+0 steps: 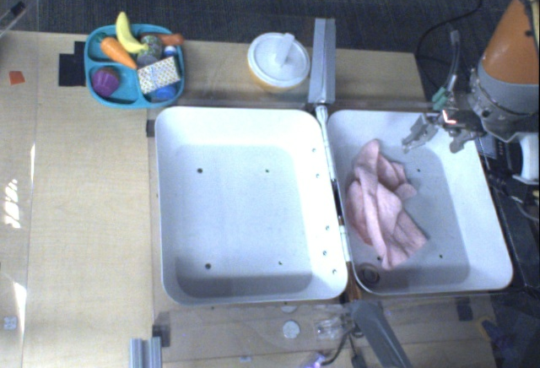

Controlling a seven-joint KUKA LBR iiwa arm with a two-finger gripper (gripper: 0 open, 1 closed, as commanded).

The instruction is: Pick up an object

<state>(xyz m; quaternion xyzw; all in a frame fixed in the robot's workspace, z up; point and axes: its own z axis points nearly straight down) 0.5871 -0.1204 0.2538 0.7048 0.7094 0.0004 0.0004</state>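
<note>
Pink cloth (384, 204), one piece, lies crumpled in the right of two white bins (472, 269); the left bin (245, 273) holds nothing visible. Gripper (437, 132) hangs above the right bin's far edge, fingers apart, gripping nothing. Surface also carries one blue toy tray (135, 62) and one white lidded cup (278, 60).

Right bin (472, 273): crumpled pink cloth (384, 204) fills the left and middle floor; bare floor runs along the right wall and near edge. Left bin (245, 206): floor bare throughout, open from above. Metal divider post (321, 62) stands between the bins at the far edge; white lidded bowl (278, 61) beside it.
</note>
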